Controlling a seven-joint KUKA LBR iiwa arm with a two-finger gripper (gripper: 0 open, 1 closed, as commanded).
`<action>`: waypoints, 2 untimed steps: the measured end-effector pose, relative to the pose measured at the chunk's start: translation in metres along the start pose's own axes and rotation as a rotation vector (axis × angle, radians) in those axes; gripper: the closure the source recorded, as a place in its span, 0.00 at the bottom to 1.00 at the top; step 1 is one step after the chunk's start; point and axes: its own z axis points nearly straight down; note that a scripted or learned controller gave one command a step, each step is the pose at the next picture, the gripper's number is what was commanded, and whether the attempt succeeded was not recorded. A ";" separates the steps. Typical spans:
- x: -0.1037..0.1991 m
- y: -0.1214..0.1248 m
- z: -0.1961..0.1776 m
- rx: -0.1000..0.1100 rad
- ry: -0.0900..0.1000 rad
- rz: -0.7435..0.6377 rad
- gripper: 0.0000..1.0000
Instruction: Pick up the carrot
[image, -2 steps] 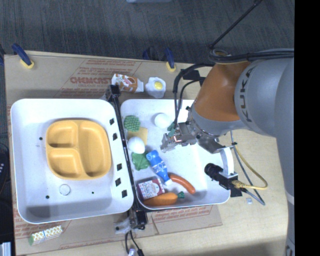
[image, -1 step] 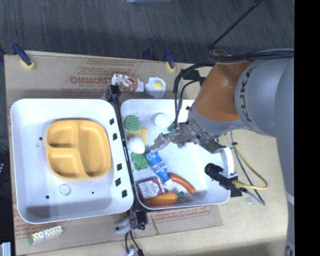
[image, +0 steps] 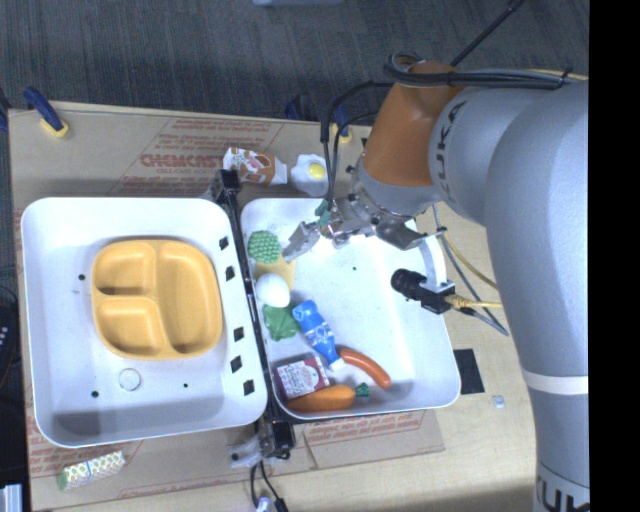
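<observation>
This looks like a robotics lab. A large grey industrial arm with loose cables reaches over a desk covered in printed cardboard, where two shallow white bins hold toy food and a yellow divided tray, above grey carpet.

A yellow divided tray sits in the left bin. The right bin holds a white egg, a blue bottle, a sausage and a green vegetable.
</observation>
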 end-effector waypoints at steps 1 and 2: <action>-0.016 -0.002 0.079 0.002 0.001 0.046 0.00; 0.002 0.052 -0.015 -0.002 -0.001 -0.012 0.00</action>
